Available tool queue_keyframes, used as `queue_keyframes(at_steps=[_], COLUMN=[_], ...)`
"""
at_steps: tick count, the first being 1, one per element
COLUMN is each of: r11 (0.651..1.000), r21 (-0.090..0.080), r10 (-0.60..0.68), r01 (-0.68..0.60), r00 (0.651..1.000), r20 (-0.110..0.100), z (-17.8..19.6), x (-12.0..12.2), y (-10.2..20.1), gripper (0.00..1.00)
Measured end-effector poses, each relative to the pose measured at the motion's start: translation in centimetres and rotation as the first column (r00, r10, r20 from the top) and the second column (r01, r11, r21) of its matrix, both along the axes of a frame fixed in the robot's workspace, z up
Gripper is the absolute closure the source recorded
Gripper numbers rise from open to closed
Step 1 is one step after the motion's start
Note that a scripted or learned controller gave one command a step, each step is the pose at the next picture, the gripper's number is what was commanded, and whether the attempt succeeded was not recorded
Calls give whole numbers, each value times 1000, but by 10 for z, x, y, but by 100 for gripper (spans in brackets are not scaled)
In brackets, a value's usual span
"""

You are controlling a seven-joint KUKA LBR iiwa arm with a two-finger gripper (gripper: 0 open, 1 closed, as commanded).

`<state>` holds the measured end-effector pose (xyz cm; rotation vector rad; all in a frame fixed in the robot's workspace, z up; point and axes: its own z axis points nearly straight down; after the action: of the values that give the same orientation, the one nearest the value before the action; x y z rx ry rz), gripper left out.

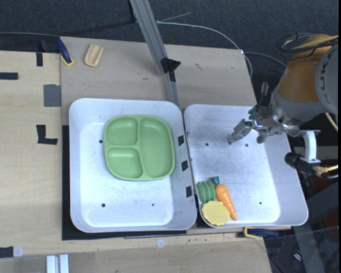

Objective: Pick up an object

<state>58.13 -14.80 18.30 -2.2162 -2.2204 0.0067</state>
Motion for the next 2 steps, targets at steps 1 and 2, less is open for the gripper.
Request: queue_keyframes(at_steps=[1, 2], r11=[1000, 1000], r21=[0, 0], r10=[0, 1], r01=[0, -1], r00=[1000, 1000], r20=[-1, 3], z=[-60, -47], x=[7, 8], y=[2, 2], gripper=[0, 100])
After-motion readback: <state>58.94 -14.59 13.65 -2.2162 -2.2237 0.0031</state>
